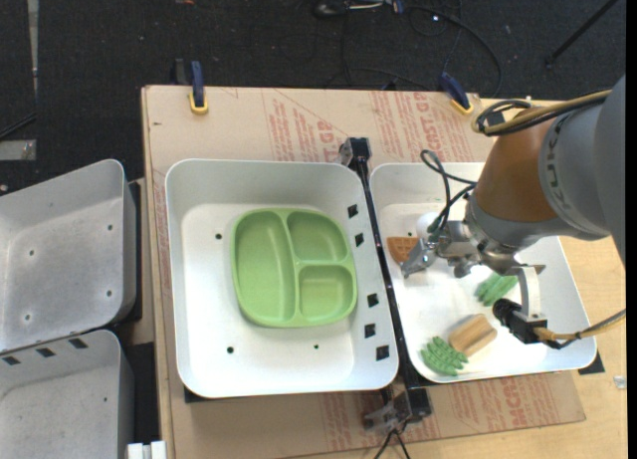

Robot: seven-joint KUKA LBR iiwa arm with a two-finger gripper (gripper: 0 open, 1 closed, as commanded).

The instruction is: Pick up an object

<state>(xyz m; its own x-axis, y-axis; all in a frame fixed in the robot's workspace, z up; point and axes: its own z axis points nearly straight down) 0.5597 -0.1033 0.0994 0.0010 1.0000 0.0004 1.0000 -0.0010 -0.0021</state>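
Observation:
In the right bin (pixel 557 248), my gripper (pixel 420 256) hangs low over the left part of the floor, its metal tip right beside a small orange-brown piece (pixel 400 247). I see nothing held in it. A green leafy piece (pixel 495 288) lies just right of the wrist. Closer to the front edge there is a tan cylinder (pixel 471 336), with a green spiky toy (pixel 441 356) touching its left end. The grey arm with its orange band (pixel 518 183) comes in from the right and covers the bin's back right part.
The left bin (pixel 189 248) holds a light green divided plate (pixel 295 268). A black divider rail (pixel 376 258) runs between the two bins. Black cables loop over the arm's wrist. White trays (pixel 60 238) lie off the bench at the left.

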